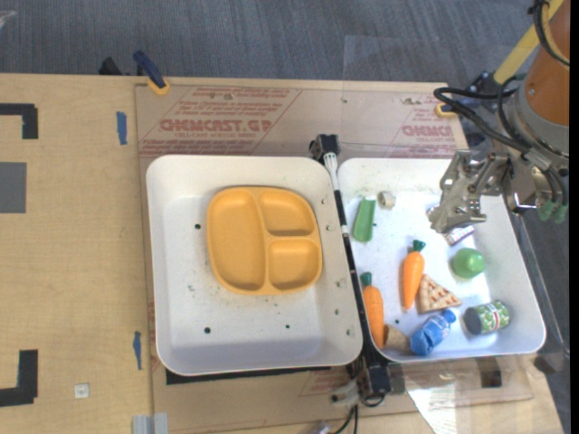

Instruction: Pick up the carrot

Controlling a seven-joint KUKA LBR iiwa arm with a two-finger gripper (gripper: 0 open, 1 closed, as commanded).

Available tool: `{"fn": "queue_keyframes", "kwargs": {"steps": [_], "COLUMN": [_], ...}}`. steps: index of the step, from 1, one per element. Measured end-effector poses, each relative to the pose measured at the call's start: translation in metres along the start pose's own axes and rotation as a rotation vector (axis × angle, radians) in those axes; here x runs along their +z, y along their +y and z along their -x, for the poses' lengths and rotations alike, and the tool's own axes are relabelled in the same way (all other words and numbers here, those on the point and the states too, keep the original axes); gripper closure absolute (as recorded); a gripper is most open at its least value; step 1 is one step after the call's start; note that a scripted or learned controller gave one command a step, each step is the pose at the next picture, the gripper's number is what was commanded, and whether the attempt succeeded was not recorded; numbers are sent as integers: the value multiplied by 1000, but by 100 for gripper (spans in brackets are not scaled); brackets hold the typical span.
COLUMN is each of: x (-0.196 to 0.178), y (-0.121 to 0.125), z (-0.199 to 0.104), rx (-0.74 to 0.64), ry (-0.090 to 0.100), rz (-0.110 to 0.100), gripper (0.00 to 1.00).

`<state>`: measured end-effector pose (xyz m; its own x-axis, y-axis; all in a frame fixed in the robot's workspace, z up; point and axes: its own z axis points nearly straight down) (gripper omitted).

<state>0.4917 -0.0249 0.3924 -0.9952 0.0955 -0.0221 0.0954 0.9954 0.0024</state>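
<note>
Camera view: claw (455,213) over the right bin (529,283), fingers apart and holding nothing, carrot (412,275) lying near below-left of it, just beside the pizza slice (436,294) — best to descend straight over the carrot's middle, fingers across its narrow width, away from the second carrot (372,304).
</note>
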Motion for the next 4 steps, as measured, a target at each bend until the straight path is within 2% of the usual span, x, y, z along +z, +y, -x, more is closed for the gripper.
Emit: {"fn": "queue_keyframes", "kwargs": {"steps": [1,2,3,4], "x": [6,139,211,294], "y": [-1,3,-63,-75], "z": [-2,15,30,28], "rx": [2,-129,-36,186], "ry": [14,28,25,13], "rz": [-1,0,-2,-3], "gripper": [0,0,0,0]}}
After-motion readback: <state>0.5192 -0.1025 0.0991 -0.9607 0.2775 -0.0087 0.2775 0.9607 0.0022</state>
